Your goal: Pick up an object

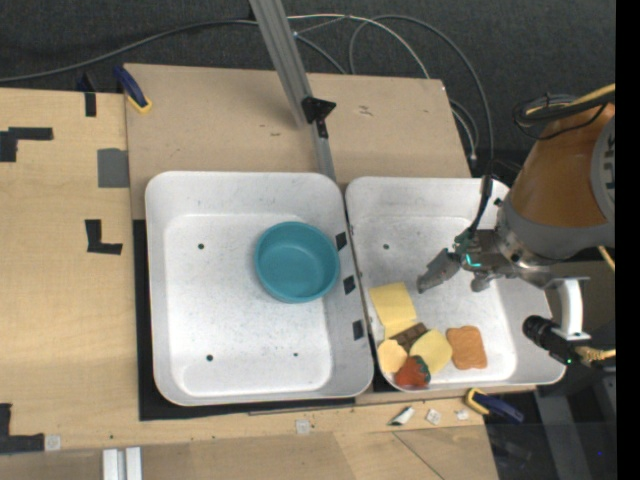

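Observation:
My gripper [459,276] hangs over the middle of the right bin [400,203], open, with nothing between its fingers [434,272]. Just below and left of it lies a pale yellow block [393,306]. Closer to the front edge sit a yellow piece [433,348], an orange-brown piece [467,347], a red item [411,373] and a small yellow piece [391,355], bunched together. A blue bowl [296,260] stands upright in the left bin [190,308].
A slanted metal pole [290,58] crosses the back of the bench above the bins' divide. Cables [420,38] loop behind the right bin. Small clamps sit at the bench's back left [134,88] and front right [492,404].

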